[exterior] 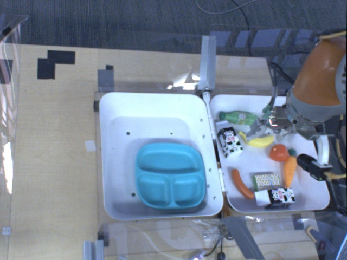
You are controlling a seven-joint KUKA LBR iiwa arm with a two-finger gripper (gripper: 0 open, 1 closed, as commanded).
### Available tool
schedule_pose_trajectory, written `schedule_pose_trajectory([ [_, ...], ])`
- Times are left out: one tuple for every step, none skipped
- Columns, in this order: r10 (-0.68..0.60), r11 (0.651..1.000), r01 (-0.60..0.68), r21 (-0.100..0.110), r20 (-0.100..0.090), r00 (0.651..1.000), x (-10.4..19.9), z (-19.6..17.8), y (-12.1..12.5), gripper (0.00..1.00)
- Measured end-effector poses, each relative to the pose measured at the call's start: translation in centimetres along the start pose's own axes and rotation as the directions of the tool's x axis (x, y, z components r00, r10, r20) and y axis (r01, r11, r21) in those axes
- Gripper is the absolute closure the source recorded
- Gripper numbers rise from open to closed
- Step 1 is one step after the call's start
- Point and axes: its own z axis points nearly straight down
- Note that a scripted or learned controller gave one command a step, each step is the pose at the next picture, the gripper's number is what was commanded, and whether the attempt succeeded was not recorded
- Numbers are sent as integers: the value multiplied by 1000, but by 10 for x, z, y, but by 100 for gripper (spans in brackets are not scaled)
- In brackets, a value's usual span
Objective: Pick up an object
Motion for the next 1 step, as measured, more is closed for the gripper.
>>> schedule_pose_trajectory([
  [8, 1000, -8, -6, 2, 1000, -27, 117, 63, 0],
])
